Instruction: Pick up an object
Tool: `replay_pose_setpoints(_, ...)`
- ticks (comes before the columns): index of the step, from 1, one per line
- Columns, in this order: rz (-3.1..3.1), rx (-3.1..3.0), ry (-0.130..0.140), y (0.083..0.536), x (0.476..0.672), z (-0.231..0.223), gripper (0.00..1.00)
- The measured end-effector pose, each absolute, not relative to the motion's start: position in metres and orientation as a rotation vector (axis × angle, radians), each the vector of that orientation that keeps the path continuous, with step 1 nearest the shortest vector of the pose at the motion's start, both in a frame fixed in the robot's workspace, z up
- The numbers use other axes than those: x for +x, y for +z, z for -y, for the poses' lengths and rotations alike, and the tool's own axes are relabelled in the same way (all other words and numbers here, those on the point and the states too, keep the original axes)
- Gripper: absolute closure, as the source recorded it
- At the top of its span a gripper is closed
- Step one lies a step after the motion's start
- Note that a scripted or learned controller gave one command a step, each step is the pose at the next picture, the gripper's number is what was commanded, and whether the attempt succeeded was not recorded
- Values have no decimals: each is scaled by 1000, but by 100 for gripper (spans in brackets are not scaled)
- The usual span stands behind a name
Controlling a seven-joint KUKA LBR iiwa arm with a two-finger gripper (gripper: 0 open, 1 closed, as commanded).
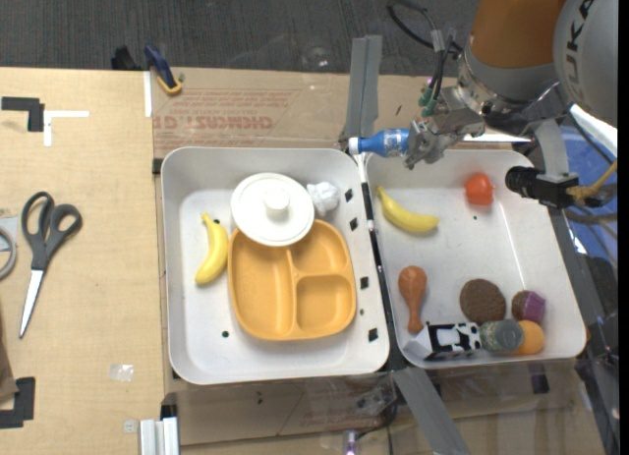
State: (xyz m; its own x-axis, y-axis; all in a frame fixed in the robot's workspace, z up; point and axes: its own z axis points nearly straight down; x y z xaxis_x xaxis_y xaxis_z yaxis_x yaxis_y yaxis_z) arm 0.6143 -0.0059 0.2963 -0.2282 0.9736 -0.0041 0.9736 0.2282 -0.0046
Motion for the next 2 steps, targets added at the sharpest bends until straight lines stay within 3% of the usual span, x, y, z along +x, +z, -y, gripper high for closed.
replay_pose_setpoints(2,-2463,1948,-18,312,615,7,100)
